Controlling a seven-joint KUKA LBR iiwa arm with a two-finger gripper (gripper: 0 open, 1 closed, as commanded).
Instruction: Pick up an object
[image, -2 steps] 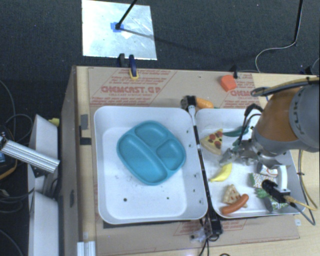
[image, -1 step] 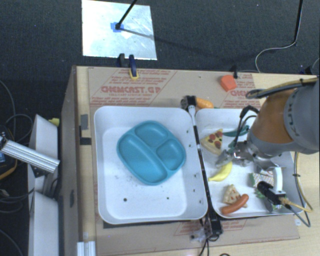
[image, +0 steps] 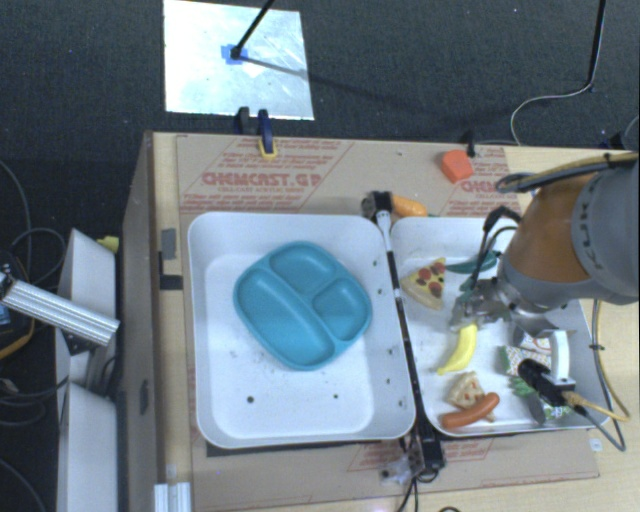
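The gripper (image: 470, 310) hovered right over the banana (image: 461, 349) in the right bin (image: 425, 232), its grip unreadable, and the crowding pizza slice (image: 428, 282) risked a botched grab.

The arm (image: 575, 235) hides the right bin's (image: 440, 228) far right corner.

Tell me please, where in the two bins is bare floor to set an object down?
Left bin: bare floor along the near edge and in the corners around the blue plate. Right bin: crowded; pizza slice, banana, sausage and the gripper fill it, leaving a small patch by the far wall.
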